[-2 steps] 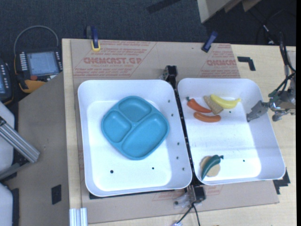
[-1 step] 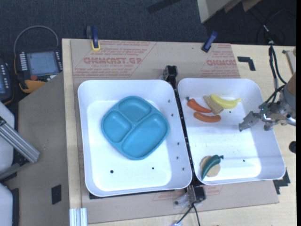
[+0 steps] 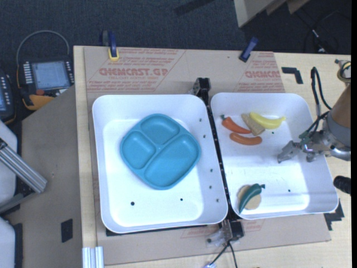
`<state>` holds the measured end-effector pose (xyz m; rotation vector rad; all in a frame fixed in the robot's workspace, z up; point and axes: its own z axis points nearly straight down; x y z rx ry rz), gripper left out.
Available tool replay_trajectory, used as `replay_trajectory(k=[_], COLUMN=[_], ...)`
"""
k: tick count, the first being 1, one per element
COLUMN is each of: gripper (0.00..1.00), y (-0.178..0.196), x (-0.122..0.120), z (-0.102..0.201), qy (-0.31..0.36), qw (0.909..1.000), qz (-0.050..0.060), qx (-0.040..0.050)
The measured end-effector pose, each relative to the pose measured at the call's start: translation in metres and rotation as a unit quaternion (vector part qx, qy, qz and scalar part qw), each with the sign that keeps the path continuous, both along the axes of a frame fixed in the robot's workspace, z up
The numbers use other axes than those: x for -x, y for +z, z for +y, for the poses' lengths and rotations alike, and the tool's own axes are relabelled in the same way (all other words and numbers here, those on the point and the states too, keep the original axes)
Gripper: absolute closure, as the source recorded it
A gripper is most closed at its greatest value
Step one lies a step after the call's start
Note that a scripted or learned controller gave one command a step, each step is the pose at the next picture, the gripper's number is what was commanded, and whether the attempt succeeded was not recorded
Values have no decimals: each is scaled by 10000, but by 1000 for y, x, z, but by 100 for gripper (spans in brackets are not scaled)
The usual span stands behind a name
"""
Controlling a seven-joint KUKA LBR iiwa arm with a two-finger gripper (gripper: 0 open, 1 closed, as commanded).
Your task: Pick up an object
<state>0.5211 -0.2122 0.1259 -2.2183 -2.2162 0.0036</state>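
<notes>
In the right bin [image 3: 290,202] lie several toy foods. A yellow banana [image 3: 266,120] sits at the back beside a tan piece [image 3: 254,124]. An orange carrot [image 3: 235,125] and an orange-red sausage [image 3: 245,139] lie next to them. A green pepper on a tan piece [image 3: 250,196] rests near the front. My gripper [image 3: 297,150] reaches in from the right, above the right half of this bin, open, with nothing between its fingers. It is right of the sausage and apart from it.
The left bin [image 3: 111,200] holds a blue divided plate [image 3: 160,149]. A black clamp [image 3: 202,86] joins the bins at the back, and another [image 3: 233,229] at the front. Cables [image 3: 316,88] hang near the arm on the right.
</notes>
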Motion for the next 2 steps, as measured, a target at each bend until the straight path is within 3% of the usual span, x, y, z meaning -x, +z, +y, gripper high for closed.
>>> replay_trajectory(k=[1,2], gripper=[0,100], y=[-44,-31], x=[1,0], z=[1,0], qy=[4,-1], qw=[10000,10000], qz=[-6,-33], qx=[1,16])
